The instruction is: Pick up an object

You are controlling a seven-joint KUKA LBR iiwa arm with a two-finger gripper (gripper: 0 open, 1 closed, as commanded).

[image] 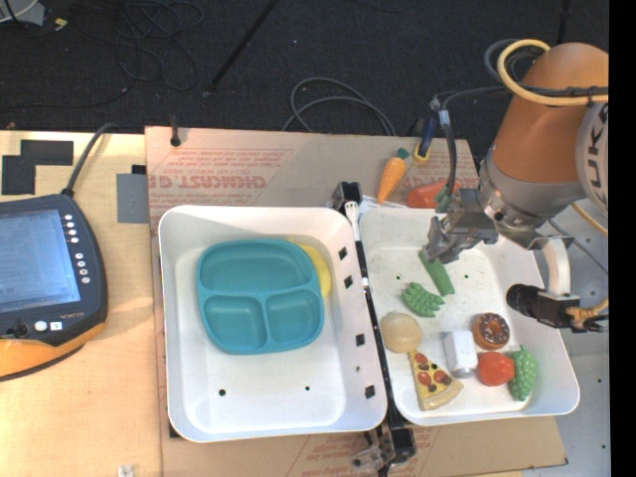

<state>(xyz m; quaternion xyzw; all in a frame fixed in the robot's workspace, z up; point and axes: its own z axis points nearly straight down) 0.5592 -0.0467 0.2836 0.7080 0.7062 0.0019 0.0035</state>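
My gripper [444, 247] hangs over the back middle of the right bin [556, 396]. A long dark green pod [436, 274] lies slanted just below it, its upper end hidden under the gripper. Whether the pod is held or rests on the bin floor cannot be told. Nearer the front are a leafy green piece [422, 299], a beige round thing [401, 331], a pizza slice [434, 379], a small grey can [458, 351], a chocolate donut [491, 331], a red tomato [495, 368] and a green broccoli-like piece [524, 372].
The left bin [189, 386] holds a teal divided plate [261, 296] with a yellow thing [320, 266] peeking out behind it. A carrot [392, 177] and a red piece [427, 195] lie on the cardboard behind the right bin. A tablet [40, 266] sits at far left.
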